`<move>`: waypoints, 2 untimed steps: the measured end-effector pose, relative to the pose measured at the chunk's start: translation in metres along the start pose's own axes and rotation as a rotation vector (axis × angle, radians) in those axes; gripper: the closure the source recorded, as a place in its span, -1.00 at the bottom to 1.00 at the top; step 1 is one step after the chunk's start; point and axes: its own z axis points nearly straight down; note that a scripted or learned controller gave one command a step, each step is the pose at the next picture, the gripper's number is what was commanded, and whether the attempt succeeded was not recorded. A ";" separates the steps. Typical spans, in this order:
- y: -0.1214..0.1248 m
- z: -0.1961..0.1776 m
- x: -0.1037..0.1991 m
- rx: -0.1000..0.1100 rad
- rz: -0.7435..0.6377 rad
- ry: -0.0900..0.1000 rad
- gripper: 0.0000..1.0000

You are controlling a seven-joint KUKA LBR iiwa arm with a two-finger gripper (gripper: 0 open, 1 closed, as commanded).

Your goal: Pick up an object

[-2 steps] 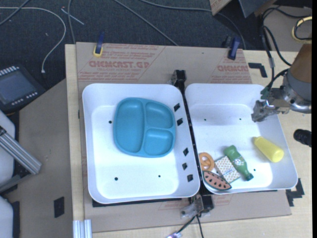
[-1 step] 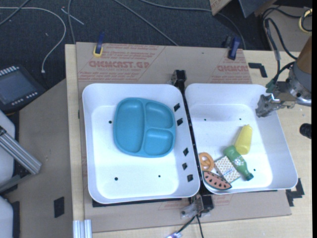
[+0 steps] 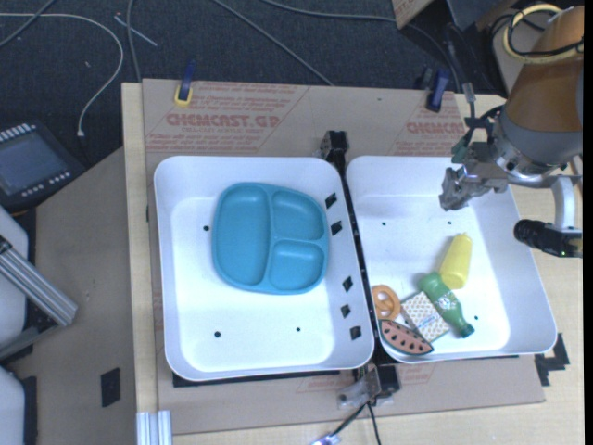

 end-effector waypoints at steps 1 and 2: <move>0.014 -0.004 0.043 0.000 0.000 0.001 1.00; 0.038 -0.010 0.098 -0.001 0.000 0.001 1.00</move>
